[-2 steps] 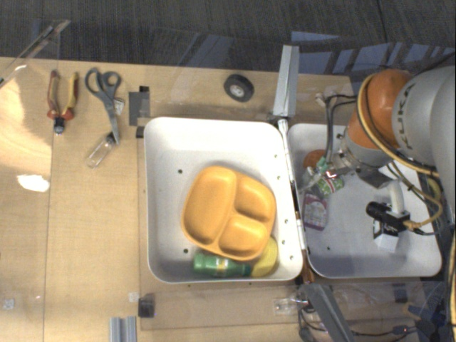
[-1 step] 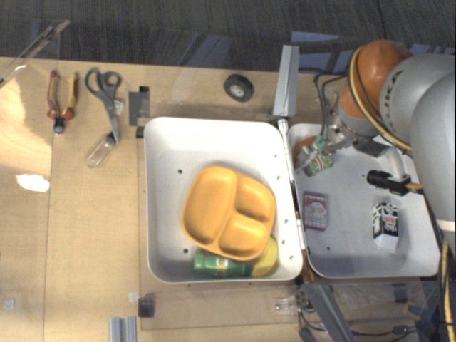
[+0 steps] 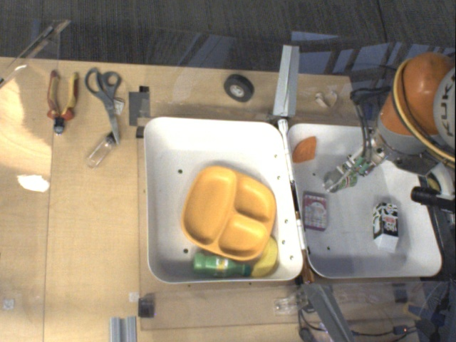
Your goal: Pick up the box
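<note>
- Wooden bench (image 3: 78,212) at the left of the frame: carries red-handled pliers (image 3: 60,100) and scissors (image 3: 107,95) in the upper left, well apart from both bins, probably just parked out of the working area.
- Further right along the top edge, a black tape roll (image 3: 239,87), likewise outside the bins.
- Centre: left bin (image 3: 160,191), holding a yellow divided tray (image 3: 229,210) that lies tilted over a green can (image 3: 217,263) and a yellow-green item (image 3: 266,259). Propped that way by the things beneath it, by the look of it, rather than set flat.
- Right bin (image 3: 420,262), upper left corner: a small orange piece (image 3: 305,149). Below it, near the left wall, a flat pink packet (image 3: 315,211).
- Gripper (image 3: 346,174) hangs over the upper middle of the right bin, reaching in from the right and slanting down-left, with nothing visibly in its grasp. Cannot tell whether released or clenched.
- Box (image 3: 385,226), black-and-white, sits in the lower right part of the right bin, apart from the gripper and from the walls, so open to approach from above.
- Long axis runs roughly top to bottom of the frame, patterned end toward the top, plain white end toward the bottom edge. Standing or lying: not clear.
</note>
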